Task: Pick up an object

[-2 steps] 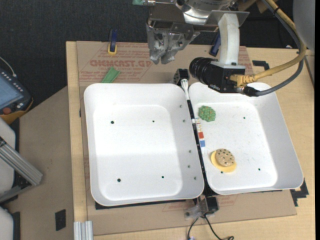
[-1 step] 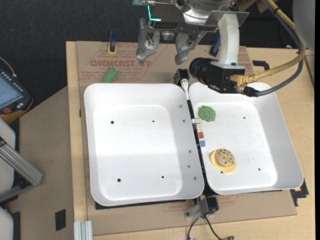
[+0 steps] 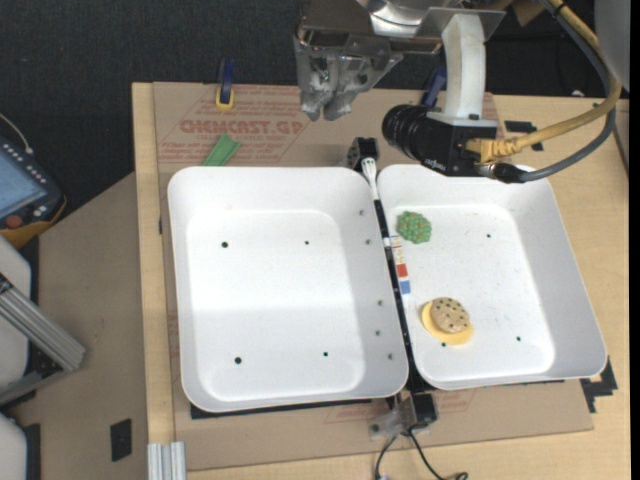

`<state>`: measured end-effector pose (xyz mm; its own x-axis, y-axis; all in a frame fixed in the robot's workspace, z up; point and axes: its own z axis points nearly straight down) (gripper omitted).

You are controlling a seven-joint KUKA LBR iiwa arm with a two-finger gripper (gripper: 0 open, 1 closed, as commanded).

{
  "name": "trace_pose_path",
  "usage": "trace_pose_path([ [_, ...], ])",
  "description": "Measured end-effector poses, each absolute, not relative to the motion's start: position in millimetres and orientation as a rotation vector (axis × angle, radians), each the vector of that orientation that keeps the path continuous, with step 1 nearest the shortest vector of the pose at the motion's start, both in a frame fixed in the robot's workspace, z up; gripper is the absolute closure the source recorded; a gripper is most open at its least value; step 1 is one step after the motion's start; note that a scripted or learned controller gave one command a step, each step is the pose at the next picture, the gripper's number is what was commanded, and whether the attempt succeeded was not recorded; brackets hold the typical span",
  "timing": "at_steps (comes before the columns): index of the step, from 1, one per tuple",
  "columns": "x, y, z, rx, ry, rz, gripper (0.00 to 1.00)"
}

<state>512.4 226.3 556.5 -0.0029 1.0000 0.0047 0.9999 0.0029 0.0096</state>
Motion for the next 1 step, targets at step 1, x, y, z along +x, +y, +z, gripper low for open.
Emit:
trace_pose_path([
  [1, 512.2, 226.5, 556.0, 2.216, 2.223, 0.014, 0.00],
])
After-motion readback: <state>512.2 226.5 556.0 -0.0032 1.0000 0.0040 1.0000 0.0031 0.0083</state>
